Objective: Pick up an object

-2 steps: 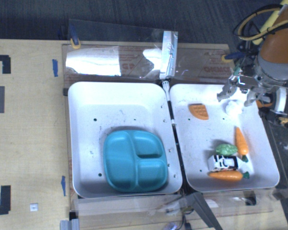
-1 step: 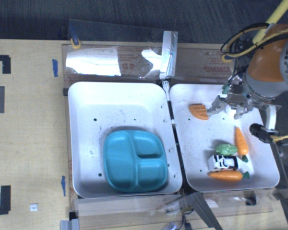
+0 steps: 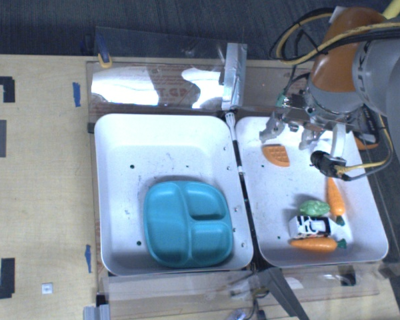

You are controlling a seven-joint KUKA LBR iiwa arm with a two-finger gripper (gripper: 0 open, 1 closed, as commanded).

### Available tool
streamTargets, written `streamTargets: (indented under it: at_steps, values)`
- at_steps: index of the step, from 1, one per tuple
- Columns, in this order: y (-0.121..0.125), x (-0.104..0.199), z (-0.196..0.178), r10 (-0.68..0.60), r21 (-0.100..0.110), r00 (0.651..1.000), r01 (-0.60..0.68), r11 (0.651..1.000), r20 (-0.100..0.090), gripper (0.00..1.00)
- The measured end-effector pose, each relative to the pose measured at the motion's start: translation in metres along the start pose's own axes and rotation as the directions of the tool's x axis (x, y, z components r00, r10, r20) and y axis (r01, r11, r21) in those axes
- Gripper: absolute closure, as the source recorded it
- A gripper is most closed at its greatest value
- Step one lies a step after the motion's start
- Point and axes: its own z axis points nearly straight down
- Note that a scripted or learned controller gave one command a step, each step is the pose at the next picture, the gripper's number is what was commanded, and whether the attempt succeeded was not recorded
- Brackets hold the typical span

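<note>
A: How do the fingers [image 3: 275, 129] stand?

B: The gripper [image 3: 290, 133] hangs over the top of the right bin [image 3: 380, 245], fingers spread apart with nothing between them.

A: What lies under it?

B: An orange waffle [image 3: 277, 155] sits just below the left fingertip; whether they touch, I cannot tell.

A: And the rest?

B: Lower in that bin, two carrots [image 3: 334, 198] and [image 3: 313, 244], a green piece [image 3: 315, 209] and a black-and-white toy [image 3: 311, 226] huddle together. The left bin [image 3: 120, 139] holds a blue tray [image 3: 187, 224].
</note>
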Motion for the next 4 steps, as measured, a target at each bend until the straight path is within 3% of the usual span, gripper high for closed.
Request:
streamTargets:
  at_steps: [1,2,3,4]
  values:
    - [0.008,-0.052,-0.013,-0.154,-0.001,0.988,0.154,0.988,0.004,0.00]
    - [0.003,-0.141,0.032,-0.109,0.008,0.994,0.109,0.994,0.003,0.00]
    - [-0.037,-0.124,0.069,0.119,0.008,0.993,-0.119,0.993,0.001,0.00]
    - [-0.055,-0.150,0.096,-0.208,-0.001,0.978,0.208,0.978,-0.003,0.00]
